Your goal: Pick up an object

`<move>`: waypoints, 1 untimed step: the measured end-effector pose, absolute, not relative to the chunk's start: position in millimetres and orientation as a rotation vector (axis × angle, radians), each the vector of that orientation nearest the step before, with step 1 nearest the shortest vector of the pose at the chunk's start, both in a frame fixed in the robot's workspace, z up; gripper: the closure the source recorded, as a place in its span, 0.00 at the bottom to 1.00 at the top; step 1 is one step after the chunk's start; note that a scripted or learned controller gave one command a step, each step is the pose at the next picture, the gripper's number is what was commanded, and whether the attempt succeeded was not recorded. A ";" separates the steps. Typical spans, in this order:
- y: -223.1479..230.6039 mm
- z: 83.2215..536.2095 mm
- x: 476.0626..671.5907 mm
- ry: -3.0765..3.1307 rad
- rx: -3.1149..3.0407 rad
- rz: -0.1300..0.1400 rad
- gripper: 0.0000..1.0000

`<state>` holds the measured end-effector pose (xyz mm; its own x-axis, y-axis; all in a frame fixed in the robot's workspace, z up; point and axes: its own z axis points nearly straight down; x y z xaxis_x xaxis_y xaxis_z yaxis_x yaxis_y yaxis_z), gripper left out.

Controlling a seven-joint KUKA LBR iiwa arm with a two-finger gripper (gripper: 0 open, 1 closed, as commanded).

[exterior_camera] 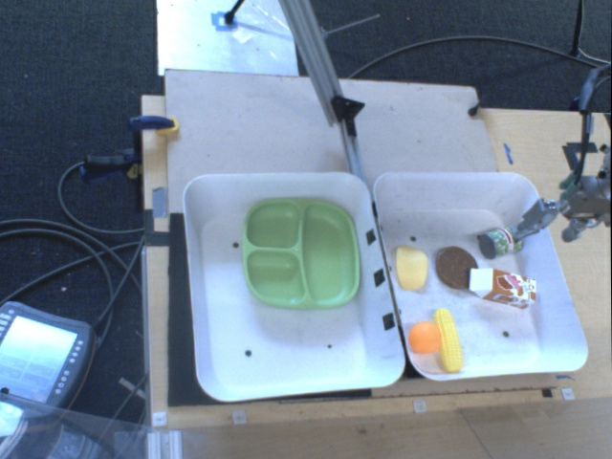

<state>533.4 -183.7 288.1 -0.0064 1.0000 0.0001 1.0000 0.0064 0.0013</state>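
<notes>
Lying in right bin [550, 338]: round brown disc [456, 267]; bumpy yellow corn [448, 339]

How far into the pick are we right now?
Done: the gripper has reached the right bin's far right side, next to the small can. In hand: nothing visibly held; the can lies on the bin floor. Left: grasp and lift. The carton, cookie, corn and orange lie untouched.

L bin [206, 352]: green divided plate [301, 252]. R bin [564, 338]: yellow block [412, 268], brown disc [456, 267], carton [502, 287], corn [448, 339], orange [425, 338]. Hand [532, 220] at small can [496, 243].
</notes>
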 end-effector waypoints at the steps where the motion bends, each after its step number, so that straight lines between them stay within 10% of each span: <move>1: -183.6 288.2 533.4 2.227 2.215 0.002 0.00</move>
<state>533.4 -183.6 288.2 -0.0054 1.0000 0.0002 1.0000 0.0054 0.0018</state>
